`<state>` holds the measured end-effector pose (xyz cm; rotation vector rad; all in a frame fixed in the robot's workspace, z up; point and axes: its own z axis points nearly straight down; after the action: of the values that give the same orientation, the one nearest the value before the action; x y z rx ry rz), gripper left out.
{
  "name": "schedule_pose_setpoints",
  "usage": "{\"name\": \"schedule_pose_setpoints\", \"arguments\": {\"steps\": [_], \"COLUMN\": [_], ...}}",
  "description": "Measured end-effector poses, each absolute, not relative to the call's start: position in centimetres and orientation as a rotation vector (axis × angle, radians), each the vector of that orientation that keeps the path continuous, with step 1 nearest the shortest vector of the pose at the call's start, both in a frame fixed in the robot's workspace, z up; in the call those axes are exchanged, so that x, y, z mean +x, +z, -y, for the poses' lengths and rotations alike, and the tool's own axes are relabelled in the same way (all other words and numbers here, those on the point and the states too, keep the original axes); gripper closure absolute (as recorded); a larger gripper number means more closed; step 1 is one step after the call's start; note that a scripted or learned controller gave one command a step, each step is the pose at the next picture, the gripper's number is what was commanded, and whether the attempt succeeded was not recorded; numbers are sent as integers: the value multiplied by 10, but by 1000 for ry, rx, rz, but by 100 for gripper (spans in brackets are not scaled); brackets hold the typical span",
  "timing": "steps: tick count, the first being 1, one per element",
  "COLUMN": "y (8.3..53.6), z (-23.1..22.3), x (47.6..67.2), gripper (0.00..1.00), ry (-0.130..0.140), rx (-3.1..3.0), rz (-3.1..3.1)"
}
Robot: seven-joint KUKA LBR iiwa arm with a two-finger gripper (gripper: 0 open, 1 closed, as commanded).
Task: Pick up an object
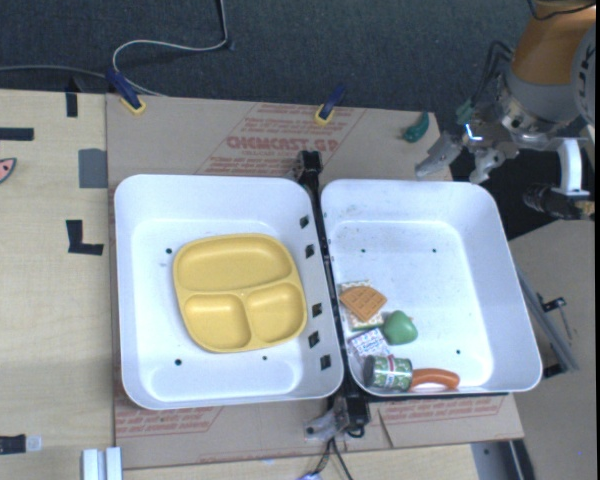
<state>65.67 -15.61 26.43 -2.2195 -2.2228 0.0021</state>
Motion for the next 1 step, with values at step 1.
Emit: {"name": "schedule_pose_setpoints", "arguments": {"steps": [1], "y": [165], "z": [137], "x": [641], "gripper": [0], "ry": [3], "rx": [-2218], "rz": [2220]}}
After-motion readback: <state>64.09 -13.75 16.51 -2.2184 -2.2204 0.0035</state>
